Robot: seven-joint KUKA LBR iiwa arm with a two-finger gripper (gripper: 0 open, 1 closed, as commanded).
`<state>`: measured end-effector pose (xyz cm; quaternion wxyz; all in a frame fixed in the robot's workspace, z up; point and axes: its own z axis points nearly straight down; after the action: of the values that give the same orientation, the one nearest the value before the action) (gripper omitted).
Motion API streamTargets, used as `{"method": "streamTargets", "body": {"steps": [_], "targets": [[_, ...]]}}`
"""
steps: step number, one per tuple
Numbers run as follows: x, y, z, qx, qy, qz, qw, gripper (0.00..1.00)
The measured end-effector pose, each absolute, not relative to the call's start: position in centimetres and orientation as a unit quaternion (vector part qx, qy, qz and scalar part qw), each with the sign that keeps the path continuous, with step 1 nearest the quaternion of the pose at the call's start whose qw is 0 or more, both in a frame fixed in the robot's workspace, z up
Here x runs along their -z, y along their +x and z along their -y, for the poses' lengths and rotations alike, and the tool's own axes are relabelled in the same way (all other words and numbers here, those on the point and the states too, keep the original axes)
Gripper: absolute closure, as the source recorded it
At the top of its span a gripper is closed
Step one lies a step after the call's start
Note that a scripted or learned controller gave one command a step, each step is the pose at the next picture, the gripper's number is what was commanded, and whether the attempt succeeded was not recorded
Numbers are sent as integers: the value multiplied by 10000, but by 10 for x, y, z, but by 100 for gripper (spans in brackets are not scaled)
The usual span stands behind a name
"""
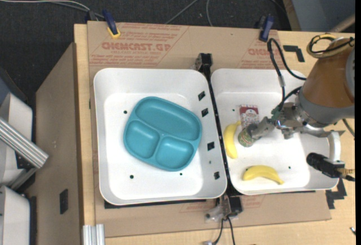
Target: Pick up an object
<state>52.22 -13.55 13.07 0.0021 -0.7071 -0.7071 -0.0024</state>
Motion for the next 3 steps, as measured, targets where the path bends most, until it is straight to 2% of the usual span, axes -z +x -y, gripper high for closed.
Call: {"method": "streamTargets", "body": {"steps": [1,2,3], "targets": [[-126,528,137,64,-7069,7073,-89,0],[-138,530,136,91,-7066,7075,-101,100],[-202,536,136,18,-7064,7078,-30,100]]}}
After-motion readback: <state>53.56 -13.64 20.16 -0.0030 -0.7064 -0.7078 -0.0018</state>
